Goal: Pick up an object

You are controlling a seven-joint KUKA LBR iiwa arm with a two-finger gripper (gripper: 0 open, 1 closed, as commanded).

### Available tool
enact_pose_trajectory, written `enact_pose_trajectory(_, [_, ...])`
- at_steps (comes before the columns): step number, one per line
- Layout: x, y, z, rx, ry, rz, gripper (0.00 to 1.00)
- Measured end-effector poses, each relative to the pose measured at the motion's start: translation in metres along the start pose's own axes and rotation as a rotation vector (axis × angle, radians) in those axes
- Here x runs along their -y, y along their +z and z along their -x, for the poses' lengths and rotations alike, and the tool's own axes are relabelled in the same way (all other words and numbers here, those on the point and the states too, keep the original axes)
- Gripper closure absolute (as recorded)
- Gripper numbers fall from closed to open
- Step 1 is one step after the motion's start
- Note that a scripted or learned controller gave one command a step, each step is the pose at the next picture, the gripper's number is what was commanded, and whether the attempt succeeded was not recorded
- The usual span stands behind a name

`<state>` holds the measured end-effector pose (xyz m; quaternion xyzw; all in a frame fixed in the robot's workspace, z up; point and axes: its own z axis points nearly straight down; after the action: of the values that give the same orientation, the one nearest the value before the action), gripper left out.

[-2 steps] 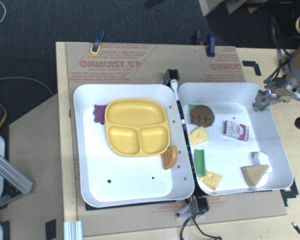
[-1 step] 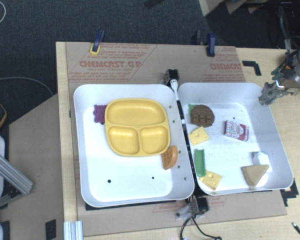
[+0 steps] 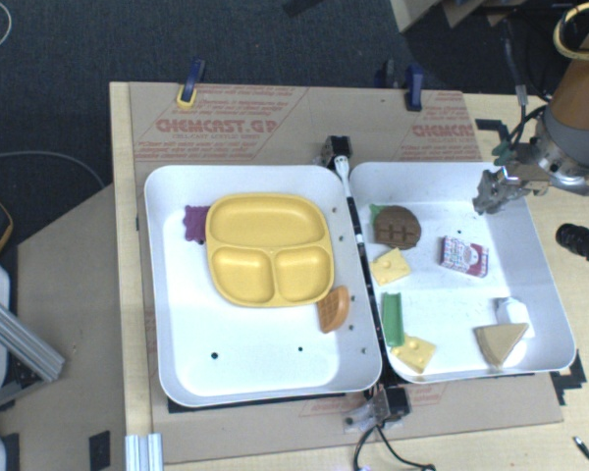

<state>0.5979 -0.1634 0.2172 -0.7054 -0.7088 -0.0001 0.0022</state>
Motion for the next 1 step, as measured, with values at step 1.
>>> enact_pose_trajectory(1, [0.0010,-0.0089,-0.0606,0.000,-0.002,0.001,1.00])
